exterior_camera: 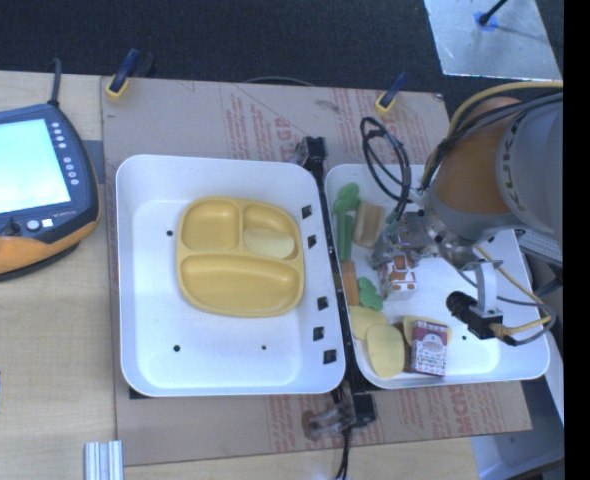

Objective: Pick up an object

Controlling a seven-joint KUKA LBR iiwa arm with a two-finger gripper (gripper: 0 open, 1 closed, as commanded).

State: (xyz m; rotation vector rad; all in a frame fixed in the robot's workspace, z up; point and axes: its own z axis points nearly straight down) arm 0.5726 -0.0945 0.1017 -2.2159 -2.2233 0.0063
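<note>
Below the grey arm (495, 178), whose gripper (400, 258) state cannot be told, small objects (395, 273) crowd the right bin (530, 363); such tight clutter risks a missed or double pick.

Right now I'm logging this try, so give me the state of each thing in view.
Arm: reached down into the right bin.
Gripper: low among the items, fingers hidden.
Yellow tray: flat in the left bin, right way up.
Red box: lying flat, untouched.
Yellow lump: resting beside the red box.
Green piece: lying along the bin's left wall.
Pendant: screen lit.
</note>
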